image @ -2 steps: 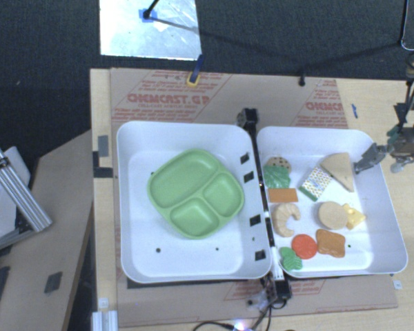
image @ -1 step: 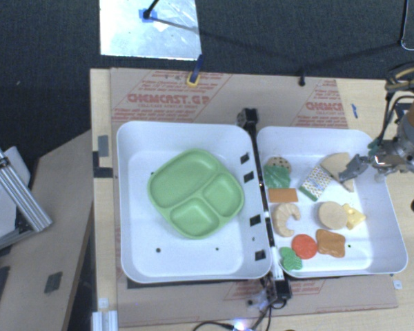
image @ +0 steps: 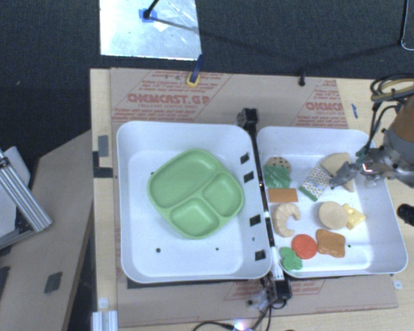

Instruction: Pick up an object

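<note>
Low over the right bin (image: 383, 250), the arm (image: 408, 133) reaches in from the right with its gripper (image: 350, 173) at the bin's far right part.

Grey wrist, orange band above it, cables looped behind — the gripper's dark tips point left and down, beside a tan bread-like piece (image: 336, 162) and a grey speckled block (image: 315, 181); whether they are spread or closed, or touch either thing, I cannot tell. Toy foods lie scattered left of and nearer than the gripper: a chip cookie (image: 278, 163), a green leafy piece (image: 277, 178), an orange slab (image: 283, 195), a pale croissant (image: 287, 218), a round bun (image: 332, 215), a yellow lump (image: 355, 218), a red disc (image: 304, 245), a brown toast (image: 330, 243). A smooth green divided plate (image: 195, 193) sits tilted in the left bin (image: 134, 254).
</note>
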You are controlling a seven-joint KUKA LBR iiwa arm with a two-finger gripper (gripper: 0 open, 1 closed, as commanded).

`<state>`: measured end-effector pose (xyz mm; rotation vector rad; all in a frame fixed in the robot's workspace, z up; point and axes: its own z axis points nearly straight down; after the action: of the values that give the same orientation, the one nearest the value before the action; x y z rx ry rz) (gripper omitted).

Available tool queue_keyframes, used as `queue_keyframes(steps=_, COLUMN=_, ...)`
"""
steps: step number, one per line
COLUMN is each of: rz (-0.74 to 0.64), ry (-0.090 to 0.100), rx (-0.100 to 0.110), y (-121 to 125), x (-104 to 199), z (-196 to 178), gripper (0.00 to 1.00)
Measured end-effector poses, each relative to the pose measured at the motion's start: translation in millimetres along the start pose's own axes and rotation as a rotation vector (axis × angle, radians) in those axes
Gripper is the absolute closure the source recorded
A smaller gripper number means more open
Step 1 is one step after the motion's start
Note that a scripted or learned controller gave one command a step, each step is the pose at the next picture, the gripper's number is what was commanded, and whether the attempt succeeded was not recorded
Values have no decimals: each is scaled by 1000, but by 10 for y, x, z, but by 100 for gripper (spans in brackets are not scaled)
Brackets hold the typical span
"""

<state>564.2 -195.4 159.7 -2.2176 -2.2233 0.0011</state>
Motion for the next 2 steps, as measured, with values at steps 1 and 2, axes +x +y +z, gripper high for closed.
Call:
queue_keyframes(steps=1, rz=-2, ry=0, rx=0, y=36, x=88, z=573, gripper=0)
queue_keyframes(steps=2, rz=0, ry=1, rx=-4, y=61, x=88, z=715, gripper=0)
